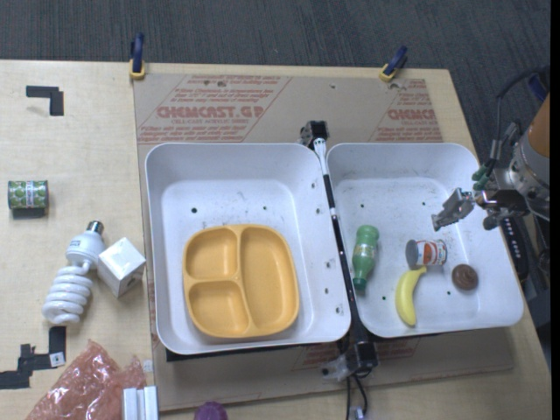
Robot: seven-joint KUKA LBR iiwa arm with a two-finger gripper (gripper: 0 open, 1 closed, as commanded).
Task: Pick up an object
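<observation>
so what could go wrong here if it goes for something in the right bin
1. The small lying can, the yellow banana and the round brown object sit close together, so the hand descending on the can might knock its neighbours.
2. The can lies on its side and could roll away.
3. The brown object lies near the white right bin's wall, leaving little room.

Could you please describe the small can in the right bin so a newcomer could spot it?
In the right bin, look right of the green bottle, just above the banana. The can lies on its side, with a red-and-white label.
</observation>
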